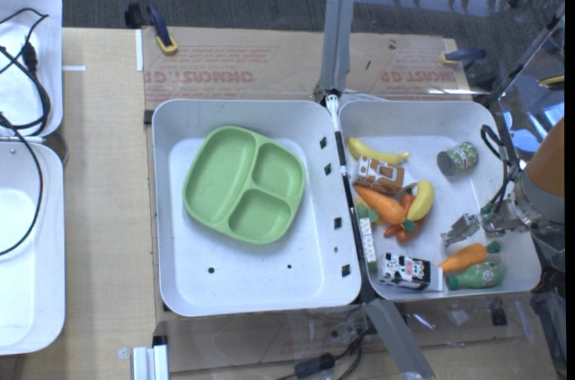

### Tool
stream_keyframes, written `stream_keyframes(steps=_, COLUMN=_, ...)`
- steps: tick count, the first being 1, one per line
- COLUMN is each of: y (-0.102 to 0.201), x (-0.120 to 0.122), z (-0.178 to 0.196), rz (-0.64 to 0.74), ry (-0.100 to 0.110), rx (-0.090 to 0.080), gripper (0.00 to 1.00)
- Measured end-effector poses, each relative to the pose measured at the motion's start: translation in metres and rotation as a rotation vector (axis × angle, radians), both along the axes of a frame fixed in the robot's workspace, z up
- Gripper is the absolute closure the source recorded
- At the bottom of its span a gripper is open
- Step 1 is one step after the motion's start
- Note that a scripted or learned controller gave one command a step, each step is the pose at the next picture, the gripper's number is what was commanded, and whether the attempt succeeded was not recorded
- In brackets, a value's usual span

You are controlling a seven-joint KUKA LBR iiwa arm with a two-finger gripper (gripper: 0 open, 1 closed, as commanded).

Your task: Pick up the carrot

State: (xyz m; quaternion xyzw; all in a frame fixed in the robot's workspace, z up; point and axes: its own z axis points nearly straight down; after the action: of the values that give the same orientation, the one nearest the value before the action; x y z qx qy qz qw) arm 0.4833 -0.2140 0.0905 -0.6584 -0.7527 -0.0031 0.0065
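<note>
Two orange carrots lie in the right bin [449,128]. One carrot [382,206] sits in the pile at the bin's left side, between a yellow banana [420,198] and a snack packet [378,175]. The second, smaller carrot [465,259] lies near the front right corner, touching a green vegetable [477,278]. My gripper [461,228] hangs low in the right bin, just above and behind the smaller carrot, with nothing seen in it. The arm's orange band [550,164] shows at the right edge.
A green divided plate [220,163] lies in the left bin [171,216]. The right bin also holds another banana [375,153], a small green can [459,157] and a black-and-white carton [405,270]. A ridge [346,207] divides the bins.
</note>
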Motion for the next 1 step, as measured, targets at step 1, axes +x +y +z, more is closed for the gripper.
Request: stream_keyframes(steps=1, y=-0.0028, x=0.0007, z=0.0093, rz=-0.005, ry=-0.004, rx=-0.007, gripper=1.00)
